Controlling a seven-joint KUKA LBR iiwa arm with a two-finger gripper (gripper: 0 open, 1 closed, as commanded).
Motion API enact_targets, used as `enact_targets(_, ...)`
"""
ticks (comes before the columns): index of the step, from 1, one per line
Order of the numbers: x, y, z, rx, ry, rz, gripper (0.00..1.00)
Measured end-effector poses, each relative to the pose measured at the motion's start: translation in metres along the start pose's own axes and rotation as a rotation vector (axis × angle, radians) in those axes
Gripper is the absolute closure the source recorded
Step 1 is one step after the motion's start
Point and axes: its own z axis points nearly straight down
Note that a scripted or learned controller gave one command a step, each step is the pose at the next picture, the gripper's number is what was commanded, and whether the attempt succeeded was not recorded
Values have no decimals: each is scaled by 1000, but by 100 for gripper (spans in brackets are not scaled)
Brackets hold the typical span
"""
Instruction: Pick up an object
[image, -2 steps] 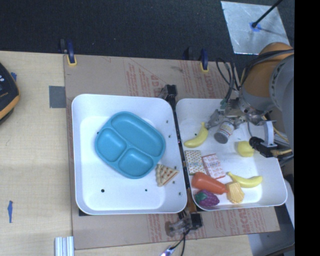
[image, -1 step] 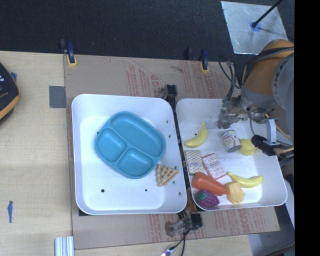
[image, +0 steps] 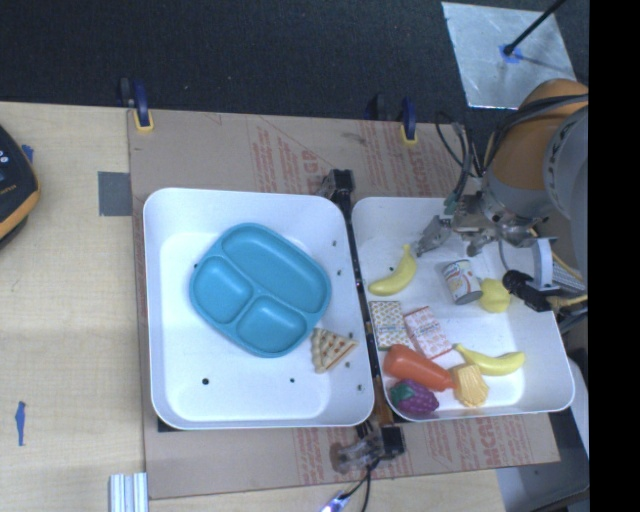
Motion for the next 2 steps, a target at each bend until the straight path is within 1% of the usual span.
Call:
enact_targets(1, -34, -70, 11, -2, 0, 6, 0)
enact_targets(2, -34, -70, 1, -1, -1, 3, 100)
